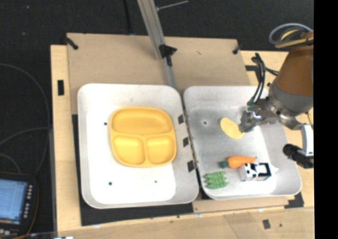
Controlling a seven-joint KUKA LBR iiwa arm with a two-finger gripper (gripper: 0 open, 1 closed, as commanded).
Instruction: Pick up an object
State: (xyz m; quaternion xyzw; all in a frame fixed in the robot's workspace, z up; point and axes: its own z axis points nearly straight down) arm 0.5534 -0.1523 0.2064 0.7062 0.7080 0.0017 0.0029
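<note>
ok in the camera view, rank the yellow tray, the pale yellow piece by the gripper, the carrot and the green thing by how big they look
1. yellow tray, by far the largest
2. pale yellow piece
3. carrot and green thing: these look alike in size, so I won't rank them.

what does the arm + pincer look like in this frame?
The arm has a broad orange-brown band above a rounded grey wrist section. Dark cables run down its left side to the pincer, a small grey and dark metal assembly. A pale looped hose sits on top.
</note>
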